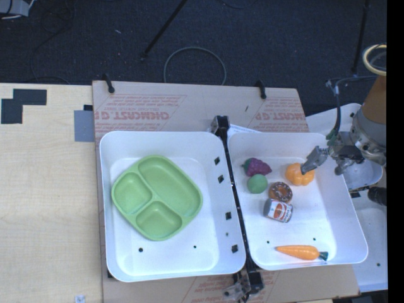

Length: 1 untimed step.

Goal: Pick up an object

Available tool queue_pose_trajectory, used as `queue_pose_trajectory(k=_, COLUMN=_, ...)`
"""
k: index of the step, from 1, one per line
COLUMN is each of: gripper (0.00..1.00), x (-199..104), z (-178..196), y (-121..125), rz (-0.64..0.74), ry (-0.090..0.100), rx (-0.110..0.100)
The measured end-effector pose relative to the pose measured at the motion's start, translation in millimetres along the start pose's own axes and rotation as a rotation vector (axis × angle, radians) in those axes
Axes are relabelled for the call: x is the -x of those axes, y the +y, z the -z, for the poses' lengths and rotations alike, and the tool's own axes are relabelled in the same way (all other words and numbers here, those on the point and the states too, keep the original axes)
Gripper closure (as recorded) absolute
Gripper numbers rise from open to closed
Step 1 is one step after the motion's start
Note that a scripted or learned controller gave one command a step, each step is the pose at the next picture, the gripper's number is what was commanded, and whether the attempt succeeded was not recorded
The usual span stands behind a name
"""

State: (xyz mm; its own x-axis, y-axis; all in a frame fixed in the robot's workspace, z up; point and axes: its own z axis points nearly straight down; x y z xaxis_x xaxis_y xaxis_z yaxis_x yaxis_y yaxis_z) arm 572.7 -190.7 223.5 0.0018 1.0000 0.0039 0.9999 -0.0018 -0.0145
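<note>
Carrot first: the small orange toy carrot with a dark green stub lies flat near the front edge of the right-hand shallow white plastic bin, its long axis running nearly straight left to right, the tapered tip toward the divider and the green end toward my side of the bench. Beside it, farther in, a short tin can with a red and white label lies on its side with its round end turned up-left; the label's print is too small for me to read. Just above the can, touching or nearly so, sits a round brown doughnut-like toy, then a plain green ball and a knobbly purple bunch of toy grapes.

My gripper hangs low at the bin's right side, tilted down-left, its tip against a round orange toy fruit. Whether the fingers are spread or closed on that fruit I cannot tell from here.

The left-hand shallow white plastic bin holds a light green plastic plate with three compartments, nothing in any of them. The brown cardboard sheet under both bins carries red printed lettering, upside down, which I cannot make out with certainty.
</note>
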Motion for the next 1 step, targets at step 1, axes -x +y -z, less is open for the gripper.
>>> queue_pose_trajectory(k=1, gripper=0.0, x=-0.1, z=6.4, y=2.1, rz=0.002, ry=-0.002, rx=0.011)
